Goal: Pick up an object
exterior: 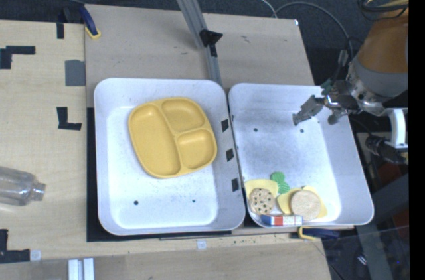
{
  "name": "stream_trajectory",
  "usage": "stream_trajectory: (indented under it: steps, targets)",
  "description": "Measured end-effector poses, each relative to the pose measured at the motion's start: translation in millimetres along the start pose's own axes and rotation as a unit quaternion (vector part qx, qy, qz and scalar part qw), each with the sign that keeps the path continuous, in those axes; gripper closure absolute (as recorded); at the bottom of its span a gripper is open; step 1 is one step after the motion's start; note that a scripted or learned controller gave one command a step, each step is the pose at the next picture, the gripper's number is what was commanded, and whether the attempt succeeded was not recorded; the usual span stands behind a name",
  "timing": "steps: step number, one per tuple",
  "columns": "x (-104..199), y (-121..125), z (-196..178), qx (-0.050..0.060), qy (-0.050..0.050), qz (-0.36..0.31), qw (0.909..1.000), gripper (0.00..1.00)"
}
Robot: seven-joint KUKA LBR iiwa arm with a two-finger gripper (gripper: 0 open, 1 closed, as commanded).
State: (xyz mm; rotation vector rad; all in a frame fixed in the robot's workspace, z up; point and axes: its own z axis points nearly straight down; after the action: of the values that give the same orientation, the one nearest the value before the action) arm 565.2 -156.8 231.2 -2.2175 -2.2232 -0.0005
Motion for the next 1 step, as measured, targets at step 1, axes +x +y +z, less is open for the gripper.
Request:
stream_trajectory:
  steps: [1]
  targets:
    - [-21.5,-59.1,144.0,0.000,-0.001,0.002,1.0000,0.00]
